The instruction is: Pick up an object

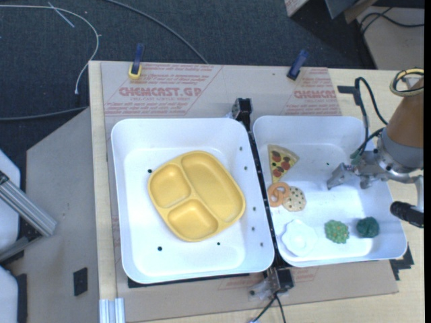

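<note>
A: White egg [297, 236], broccoli pieces [337, 231] lie nearest; what is beyond?

B: Cookie [293, 198], then pizza slice [281, 160], left of my pincer [343, 176]; its state I cannot tell; the cookie is closest.

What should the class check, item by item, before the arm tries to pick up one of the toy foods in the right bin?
1. Tool is over the right bin: ok.
2. Nothing held by the tool yet: ok.
3. Finger opening wide enough: cannot tell.
4. Targets within the bin: pizza slice, pretzel, cookie, egg, light green broccoli, dark green broccoli: ok.
5. Tool lined up above a target: not ok, it sits over bare floor.
6. Pretzel and cookie apart for a clean grasp: not ok, they touch.
</note>
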